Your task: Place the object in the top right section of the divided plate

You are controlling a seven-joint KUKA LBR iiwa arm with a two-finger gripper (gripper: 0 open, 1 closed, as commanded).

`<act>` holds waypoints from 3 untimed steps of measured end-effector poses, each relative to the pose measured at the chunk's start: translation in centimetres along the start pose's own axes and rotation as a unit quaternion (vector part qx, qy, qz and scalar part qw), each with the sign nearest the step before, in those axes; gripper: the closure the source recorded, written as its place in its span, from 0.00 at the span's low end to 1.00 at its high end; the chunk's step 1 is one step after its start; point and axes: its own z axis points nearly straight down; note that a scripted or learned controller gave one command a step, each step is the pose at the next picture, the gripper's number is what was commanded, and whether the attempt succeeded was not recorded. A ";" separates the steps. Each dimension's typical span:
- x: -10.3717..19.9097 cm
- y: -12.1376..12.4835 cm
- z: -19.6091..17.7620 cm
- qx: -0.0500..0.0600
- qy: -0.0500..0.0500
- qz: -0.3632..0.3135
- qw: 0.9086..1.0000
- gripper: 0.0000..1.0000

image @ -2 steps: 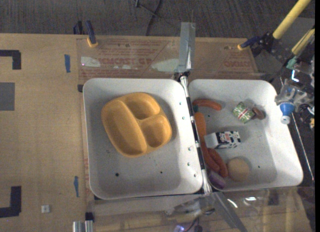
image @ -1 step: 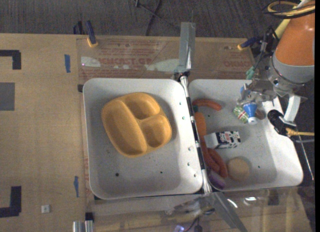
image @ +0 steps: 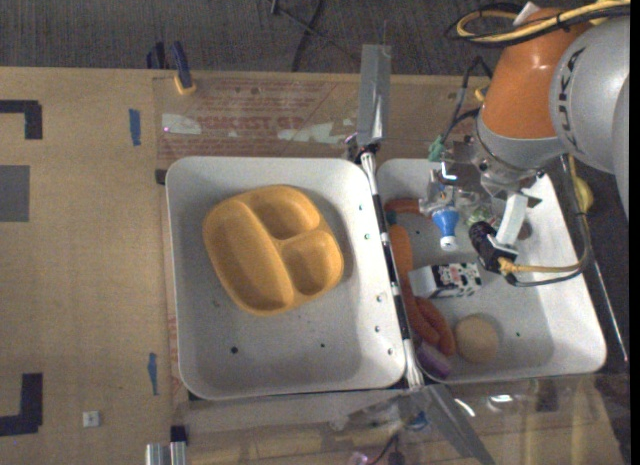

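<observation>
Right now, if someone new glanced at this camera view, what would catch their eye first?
Probably the yellow divided plate, sitting alone in the left bin. Next, the grey arm's orange band at upper right, above the right bin. There the gripper hangs over a clutter of small items, including a round tan ball near the front.

Grey arm [image: 600,83] with KUKA lettering, orange band [image: 525,68], yellow and black cables at wrist

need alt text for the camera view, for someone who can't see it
A grey and orange arm hangs over the right bin, which holds small items including a tan ball. The left bin holds a yellow divided plate.
</observation>
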 end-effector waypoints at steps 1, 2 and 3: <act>7.6 -1.1 0.0 0.000 0.000 0.033 0.999 1.00; 7.6 -1.1 -1.0 -0.001 0.000 0.034 0.999 1.00; 11.5 -2.1 0.0 0.000 0.000 -0.160 0.987 1.00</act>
